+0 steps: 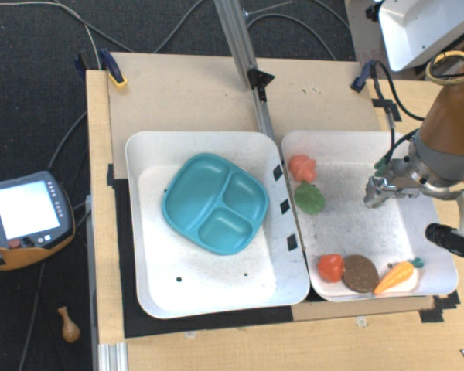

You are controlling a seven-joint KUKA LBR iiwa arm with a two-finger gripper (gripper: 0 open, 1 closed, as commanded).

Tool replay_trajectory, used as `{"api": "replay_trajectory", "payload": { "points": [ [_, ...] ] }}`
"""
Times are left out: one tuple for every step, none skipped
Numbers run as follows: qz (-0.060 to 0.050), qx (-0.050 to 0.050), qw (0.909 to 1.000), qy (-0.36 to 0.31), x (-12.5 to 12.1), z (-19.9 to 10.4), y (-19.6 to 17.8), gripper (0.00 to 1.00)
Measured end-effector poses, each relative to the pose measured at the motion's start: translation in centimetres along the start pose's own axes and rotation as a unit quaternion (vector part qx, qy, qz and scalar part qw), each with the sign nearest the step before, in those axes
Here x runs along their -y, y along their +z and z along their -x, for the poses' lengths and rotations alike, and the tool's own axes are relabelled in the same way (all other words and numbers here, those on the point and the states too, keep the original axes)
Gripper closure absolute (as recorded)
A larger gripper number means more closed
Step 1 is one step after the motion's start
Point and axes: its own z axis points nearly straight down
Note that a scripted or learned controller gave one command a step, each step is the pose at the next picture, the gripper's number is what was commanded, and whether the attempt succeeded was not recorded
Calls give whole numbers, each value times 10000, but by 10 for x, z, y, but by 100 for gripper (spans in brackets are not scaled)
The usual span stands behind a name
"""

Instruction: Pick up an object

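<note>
5 toys lie in the right bin [356, 149] below the gripper [377, 192].

white screen box with orange bottom [25, 219] on dark floor left of counter [185, 91] | small brown wooden knob [68, 326] below it | thin cables [62, 14] above

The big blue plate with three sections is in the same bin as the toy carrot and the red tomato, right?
Not quite. The camera view shows the blue three-section plastic plate lying in the left white bin. The orange toy carrot and the red toy tomato lie in the right white bin, along its near edge, beside a brown round toy.
</note>
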Motion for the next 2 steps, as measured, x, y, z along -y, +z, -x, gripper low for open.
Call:
{"api": "replay_trajectory", "payload": {
  "points": [
    [15,5,10000,-2,-3,4,-64,100],
    [-34,-22,10000,-28,-15,-57,-54,100]
  ]
}}
